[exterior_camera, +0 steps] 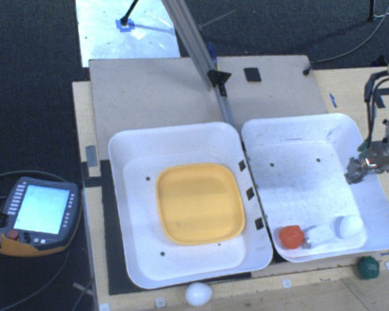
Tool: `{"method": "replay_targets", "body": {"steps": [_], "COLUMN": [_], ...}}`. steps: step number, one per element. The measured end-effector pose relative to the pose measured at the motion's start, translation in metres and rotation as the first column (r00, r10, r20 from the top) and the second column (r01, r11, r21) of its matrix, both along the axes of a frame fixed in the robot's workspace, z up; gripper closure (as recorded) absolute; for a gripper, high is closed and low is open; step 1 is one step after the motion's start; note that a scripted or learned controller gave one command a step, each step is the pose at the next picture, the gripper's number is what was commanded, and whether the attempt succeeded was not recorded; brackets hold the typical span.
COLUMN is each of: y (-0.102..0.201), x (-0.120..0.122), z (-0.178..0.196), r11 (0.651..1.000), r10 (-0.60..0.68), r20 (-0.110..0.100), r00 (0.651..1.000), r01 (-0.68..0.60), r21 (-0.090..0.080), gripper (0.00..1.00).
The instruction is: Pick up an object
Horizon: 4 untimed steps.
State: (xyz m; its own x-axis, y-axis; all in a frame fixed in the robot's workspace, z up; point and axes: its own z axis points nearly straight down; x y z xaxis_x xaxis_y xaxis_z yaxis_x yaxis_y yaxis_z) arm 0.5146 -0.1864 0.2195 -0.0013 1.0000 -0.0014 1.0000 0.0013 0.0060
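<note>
**Pincer waiting at the edge of the right bin, objects lying at its near side**

The pincer (pixel 358 169) is seen at about 3 o'clock of the right bin (pixel 294 136), over its right rim; whether it is spread or pressed together cannot be told, and nothing is seen held in it. Three small objects are found along the near side of this bin, at about 5 o'clock: a red ball (pixel 290 237), a white block (pixel 320 234) just beside it, and a white ball (pixel 350 226) near the corner. The red ball is judged to be light and perhaps a little soft; being round, it may roll away, so it should be taken across its middle. The white block seems stiffer and flatter, and its two long sides could be gripped more surely. In the left bin (pixel 133 190) a yellow plate (pixel 200 203) is lying; it looks stiff, smooth and too wide for an easy grip. No brand, label or readable writing is found anywhere.
</note>
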Motion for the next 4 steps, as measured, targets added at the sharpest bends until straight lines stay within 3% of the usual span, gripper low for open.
{"method": "replay_targets", "body": {"steps": [2, 4], "y": [0.000, 0.100], "x": [0.002, 0.016], "z": [0.081, 0.075], "r11": [1.000, 1.000], "r10": [0.000, 0.004], "r20": [-0.002, -0.005], "r00": [1.000, 1.000], "r01": [0.000, -0.004], "r21": [0.000, 0.002], "gripper": [1.00, 1.00]}}
